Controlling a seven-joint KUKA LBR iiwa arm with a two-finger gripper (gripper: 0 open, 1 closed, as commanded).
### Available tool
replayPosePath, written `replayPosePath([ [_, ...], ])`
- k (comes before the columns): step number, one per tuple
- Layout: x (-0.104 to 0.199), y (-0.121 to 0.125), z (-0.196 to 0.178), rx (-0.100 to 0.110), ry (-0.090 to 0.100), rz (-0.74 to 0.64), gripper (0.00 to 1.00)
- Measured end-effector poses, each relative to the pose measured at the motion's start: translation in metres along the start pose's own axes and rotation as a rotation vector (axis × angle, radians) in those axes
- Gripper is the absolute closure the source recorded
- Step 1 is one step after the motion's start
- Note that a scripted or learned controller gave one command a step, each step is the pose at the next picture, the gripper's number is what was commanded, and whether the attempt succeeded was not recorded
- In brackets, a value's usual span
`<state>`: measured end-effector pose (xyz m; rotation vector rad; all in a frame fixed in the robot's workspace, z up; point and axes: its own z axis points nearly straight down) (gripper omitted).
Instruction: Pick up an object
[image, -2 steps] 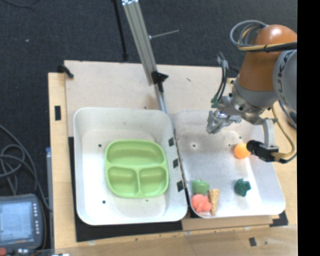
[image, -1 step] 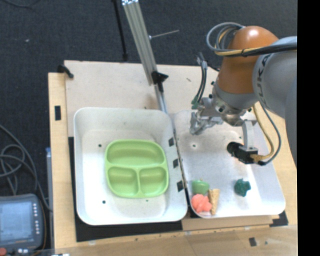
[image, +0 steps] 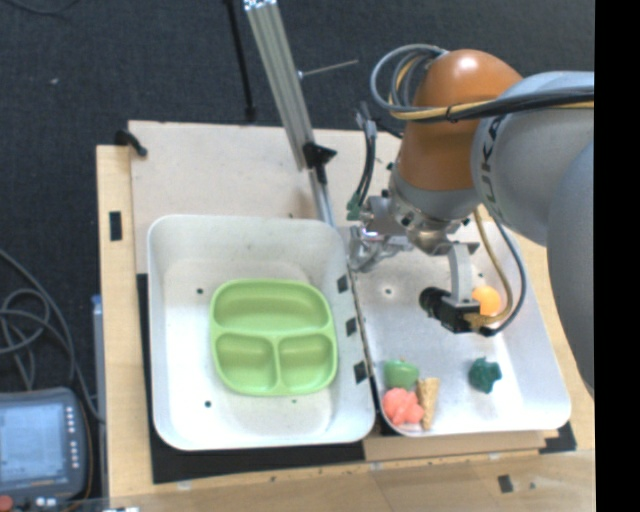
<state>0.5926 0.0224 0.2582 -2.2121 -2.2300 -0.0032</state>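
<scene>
Single overhead view. The bench (image: 200, 160) carries two white bins side by side.

Left bin (image: 165, 300): holds one light green divided plate (image: 272, 335). It lies flat, roughly central and a little toward the right wall, with one long compartment on the far side and two smaller ones on the near side.

Right bin (image: 540, 385): small items are grouped toward the near edge.
- Green lump (image: 401, 372), near-left area, close to the wall shared with the left bin.
- Pink lump (image: 402, 406), just nearer than the green lump, touching or almost touching it, at the near rim.
- Tan cone (image: 429, 400), just right of the pink lump, narrow end pointing near. Contact between the two cannot be resolved.
- Dark green piece (image: 485, 375), further right, apart from that cluster.
- Small orange ball (image: 487, 298), mid-bin toward the right, farther away than the dark green piece. Whether it rests on the bin floor cannot be told.

The arm (image: 540, 130) reaches in from the right, with its orange band (image: 460, 85) over the far part of the right bin. The gripper (image: 363, 250) sits at the far-left corner of the right bin, against the shared wall and well apart from the near cluster. Whether it is open or closed cannot be told from this angle. Nothing is visibly clamped in it, and every item lies in a bin.
</scene>
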Motion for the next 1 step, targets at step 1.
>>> replayPosePath([
  [1,0.0471,-0.0036,-0.0002,0.000,0.000,0.000,1.00],
])
